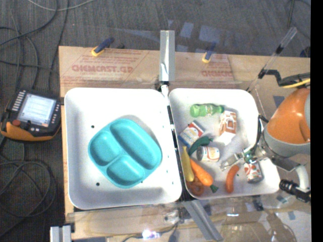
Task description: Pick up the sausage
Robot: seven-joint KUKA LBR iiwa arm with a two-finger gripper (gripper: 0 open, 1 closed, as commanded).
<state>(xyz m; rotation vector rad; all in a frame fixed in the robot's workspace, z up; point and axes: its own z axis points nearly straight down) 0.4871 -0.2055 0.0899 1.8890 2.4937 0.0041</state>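
Observation:
The sausage [230, 178] is a short, curved, orange-red piece lying near the front wall of the right bin [262, 116]. My gripper [237, 159] reaches in from the right on the grey arm with the orange band [288, 121]. Its metal tip hangs just above and slightly behind the sausage's upper end. Nothing is visibly held in it.
Close around the sausage lie a red-labelled can [254, 172] to its right, a carrot [202, 174] to its left and another can [209, 154]. Further back are a green bottle [206, 109] and a carton [228, 123]. The left bin holds a teal divided plate [125, 152].

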